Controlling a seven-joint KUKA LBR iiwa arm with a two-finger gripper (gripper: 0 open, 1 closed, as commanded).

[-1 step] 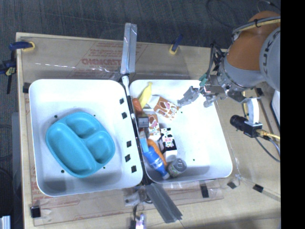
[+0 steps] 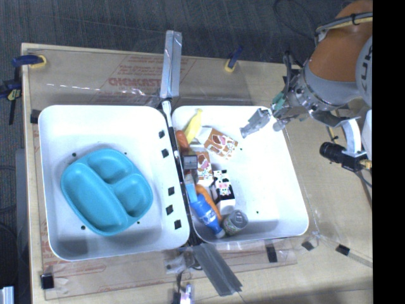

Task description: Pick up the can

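Observation:
The can is a small grey metal can lying at the front of the right bin, close to the front wall and beside a blue bottle. My gripper hangs over the back of the same bin, near its rear right corner. It is well away from the can, with nothing seen in it. The arm comes in from the right, with its orange band above the wrist.
A pile runs along the right bin's left wall: a banana, a brown-and-white carton, a cow-print box and orange items. The left bin holds a teal divided plate. A metal divider stands between the bins.

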